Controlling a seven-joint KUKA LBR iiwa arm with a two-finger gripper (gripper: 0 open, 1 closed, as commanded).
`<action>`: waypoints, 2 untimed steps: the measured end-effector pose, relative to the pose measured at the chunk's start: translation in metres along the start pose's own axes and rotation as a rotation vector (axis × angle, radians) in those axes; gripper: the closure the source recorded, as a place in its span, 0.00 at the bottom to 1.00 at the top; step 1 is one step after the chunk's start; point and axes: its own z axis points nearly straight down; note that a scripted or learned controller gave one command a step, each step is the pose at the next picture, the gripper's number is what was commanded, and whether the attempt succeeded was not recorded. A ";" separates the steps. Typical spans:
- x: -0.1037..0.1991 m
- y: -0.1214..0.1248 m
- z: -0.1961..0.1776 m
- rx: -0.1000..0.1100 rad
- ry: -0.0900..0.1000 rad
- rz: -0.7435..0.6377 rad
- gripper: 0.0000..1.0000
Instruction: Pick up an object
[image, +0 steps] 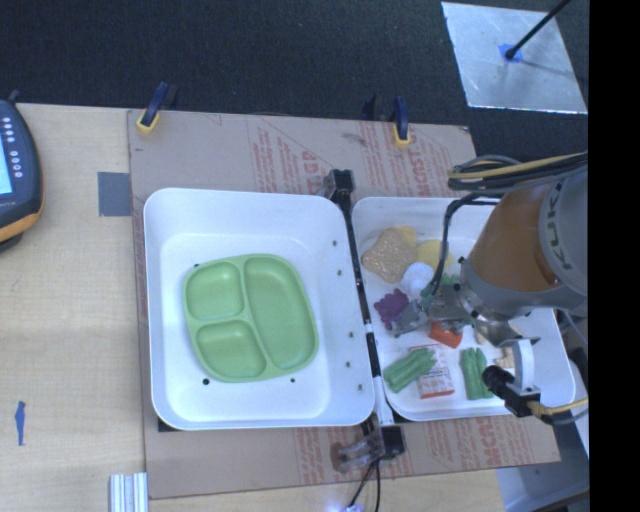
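Observation:
The right white bin (400, 208) holds several toy foods: a tan bread piece (390, 253), a yellow piece (430, 250), a white piece (417, 273), a purple grape bunch (392, 303), an orange-red piece (446, 335), a green pod (408, 368), a second green piece (473, 372) and a small red-and-white packet (436, 383). My gripper (425, 308) is low over the middle of this bin, just right of the purple bunch and above the orange-red piece. The grey and orange arm hides the bin's right part.
The left white bin (160, 300) bears a green divided plate (250, 318). Black clamps sit between the two bins at the top and bottom of the seam. A handheld control pendant (15, 170) lies at the far left of the bench.

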 end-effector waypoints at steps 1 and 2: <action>-0.010 -0.045 0.000 0.003 0.000 0.005 0.00; -0.015 0.011 -0.002 -0.008 -0.002 0.002 0.00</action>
